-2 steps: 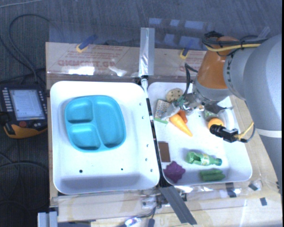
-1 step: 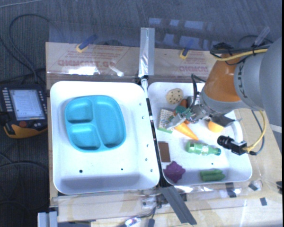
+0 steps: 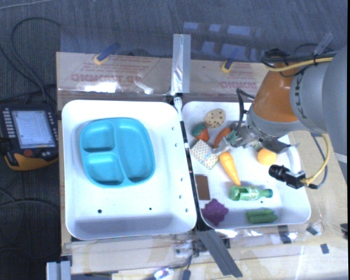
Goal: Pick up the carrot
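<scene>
Two white bins side by side on bench; left bin (image 3: pixel 76 214) holds blue tray (image 3: pixel 116 150). Right bin (image 3: pixel 300 206): carrot (image 3: pixel 228 165) lies near centre, tip toward green bottle (image 3: pixel 251 193). Cookie (image 3: pixel 214 118), purple grapes (image 3: pixel 215 211), orange fruit (image 3: pixel 266 156) around. Gripper (image 3: pixel 238 137) low, just above carrot's top; finger state: cannot tell.

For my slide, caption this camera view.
Grey arm's pincer poised beside the tapered orange carrot in the right white bin.

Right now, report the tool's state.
Tool: cannot be told whether open or closed; it sits low in the right bin, just above the carrot.
</scene>
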{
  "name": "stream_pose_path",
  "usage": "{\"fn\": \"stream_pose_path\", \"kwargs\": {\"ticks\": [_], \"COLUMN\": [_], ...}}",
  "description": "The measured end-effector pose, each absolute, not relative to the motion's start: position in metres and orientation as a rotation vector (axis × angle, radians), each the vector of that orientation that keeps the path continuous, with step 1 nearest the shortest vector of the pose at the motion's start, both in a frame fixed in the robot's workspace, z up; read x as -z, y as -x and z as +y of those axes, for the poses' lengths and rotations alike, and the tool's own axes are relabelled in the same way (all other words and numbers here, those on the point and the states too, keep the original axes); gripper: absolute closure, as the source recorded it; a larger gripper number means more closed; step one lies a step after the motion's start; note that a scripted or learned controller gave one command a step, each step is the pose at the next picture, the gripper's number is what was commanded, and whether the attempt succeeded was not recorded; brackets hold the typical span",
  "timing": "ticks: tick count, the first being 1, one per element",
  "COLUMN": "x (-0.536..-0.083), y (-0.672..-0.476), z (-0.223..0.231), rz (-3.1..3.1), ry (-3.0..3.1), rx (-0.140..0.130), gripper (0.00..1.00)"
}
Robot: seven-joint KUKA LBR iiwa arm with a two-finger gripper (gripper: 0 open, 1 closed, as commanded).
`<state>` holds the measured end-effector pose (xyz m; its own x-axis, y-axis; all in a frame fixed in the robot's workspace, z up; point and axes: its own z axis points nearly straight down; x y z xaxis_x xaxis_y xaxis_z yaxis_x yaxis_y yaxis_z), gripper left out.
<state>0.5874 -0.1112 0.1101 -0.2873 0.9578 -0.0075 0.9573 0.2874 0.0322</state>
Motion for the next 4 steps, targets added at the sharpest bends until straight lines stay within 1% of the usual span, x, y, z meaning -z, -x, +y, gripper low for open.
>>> {"fn": "stream_pose_path", "kwargs": {"ticks": [1,2,3,4], "x": [-0.184,-0.183,-0.09,-0.101], "y": [-0.62,-0.62,-0.532,-0.535], "z": [-0.064,-0.065,-0.179,-0.177], "rz": [2.533,2.533,2.5,2.499], "ry": [-1.857,-1.858,-1.884,-1.881], "rx": [0.002,0.004,-0.002,-0.01], "gripper": [1.0,0.0,0.0,1.0]}}
